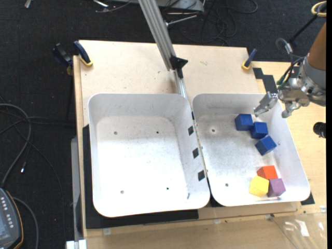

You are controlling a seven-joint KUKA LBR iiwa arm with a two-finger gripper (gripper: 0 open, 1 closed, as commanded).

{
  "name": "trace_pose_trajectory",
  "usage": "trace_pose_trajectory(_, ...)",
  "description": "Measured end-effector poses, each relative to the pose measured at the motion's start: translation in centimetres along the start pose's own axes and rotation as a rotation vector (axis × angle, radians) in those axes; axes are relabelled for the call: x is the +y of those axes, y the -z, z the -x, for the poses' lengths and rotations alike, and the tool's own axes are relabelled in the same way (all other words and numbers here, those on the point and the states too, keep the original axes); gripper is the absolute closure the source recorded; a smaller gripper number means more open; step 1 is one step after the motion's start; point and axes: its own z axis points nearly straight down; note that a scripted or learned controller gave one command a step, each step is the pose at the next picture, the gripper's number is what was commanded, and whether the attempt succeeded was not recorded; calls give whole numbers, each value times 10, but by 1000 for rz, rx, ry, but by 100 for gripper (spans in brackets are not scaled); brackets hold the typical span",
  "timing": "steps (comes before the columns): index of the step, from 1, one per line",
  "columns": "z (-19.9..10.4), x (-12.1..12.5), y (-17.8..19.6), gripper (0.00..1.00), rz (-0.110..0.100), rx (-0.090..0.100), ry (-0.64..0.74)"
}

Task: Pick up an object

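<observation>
left bin (104, 113): white, fine dark speckling, few dark dots on floor
right bin (218, 188): white, same faint speckle
strip between bins: black square marks down the seam
blue cubes (244, 122): three, all solid blue
orange cube (267, 171): orange-red, plain
yellow cube (259, 187): bright yellow, plain
purple cube (276, 187): purple, plain
my gripper (275, 108): silver-grey metal
my arm (317, 61): grey, orange band at frame edge
bench (129, 69): pale tan wood, unpatterned
clamps (82, 53): blue with yellow tips
pole (155, 25): silver, black bracket
floor (36, 25): black carpet, black cables
</observation>
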Motion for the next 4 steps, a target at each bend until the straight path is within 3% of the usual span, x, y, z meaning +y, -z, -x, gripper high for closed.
trace_pose_trajectory(1,-26,-6,63,0,8,-1,3)
trace_pose_trajectory(2,-28,7,-145,0,-8,2,-3)
trace_pose_trajectory(3,11,67,-168,0,2,12,1)
trace_pose_trajectory(4,9,67,-157,100,5,8,5)
